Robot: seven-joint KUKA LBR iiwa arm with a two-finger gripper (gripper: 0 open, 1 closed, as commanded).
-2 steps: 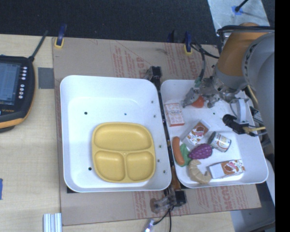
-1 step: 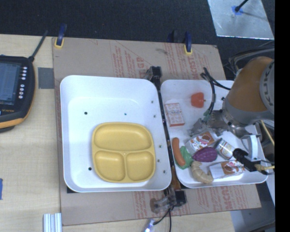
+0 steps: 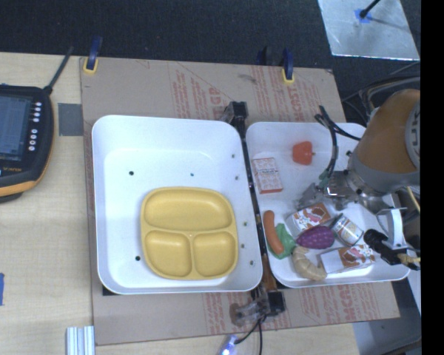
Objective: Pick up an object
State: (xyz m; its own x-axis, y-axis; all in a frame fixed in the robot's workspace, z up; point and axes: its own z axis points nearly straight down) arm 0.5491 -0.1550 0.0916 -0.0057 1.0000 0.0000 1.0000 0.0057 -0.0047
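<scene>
- The worktop (image 3: 29, 272) carries a sheet of brown cardboard (image 3: 170, 87); on the cardboard two shallow white bins stand side by side, their inner walls touching.
- The left bin (image 3: 118, 146) holds a yellow plate (image 3: 190, 232) with three compartments, lying flat in the near half of the bin.
- The right bin (image 3: 281, 135) holds the small things: a red block (image 3: 303, 152) near the far wall; a small white and red packet (image 3: 266, 174) close to the inner wall; an orange carrot (image 3: 271, 233) and a green piece (image 3: 286, 239) just beside it, near the inner wall.
- More to the right lie a round red and white wrapper (image 3: 309, 217), a purple eggplant (image 3: 316, 237) touching it, a small metal can (image 3: 347, 229) on its side, a beige banana-like piece (image 3: 306, 265) near the front wall, and a flat white and red card (image 3: 351, 258) beside it.
- The arm (image 3: 388, 143), grey with an orange band, comes in from the right and hangs over the right side of the right bin; it hides a part of the bin wall there.
- The end effector (image 3: 320, 191) is low, just above the round wrapper and near the can; I cannot tell if it is spread or pressed together, because the dark parts are too small and mixed with the things under it; nothing is seen held in it.
- The crowded things around the wrapper, the eggplant and the can, lie close against each other.
- A black and orange tablet (image 3: 11, 143) lies on the worktop, well apart to the left; blue clamps (image 3: 93, 52) hold the far edge of the cardboard.
</scene>
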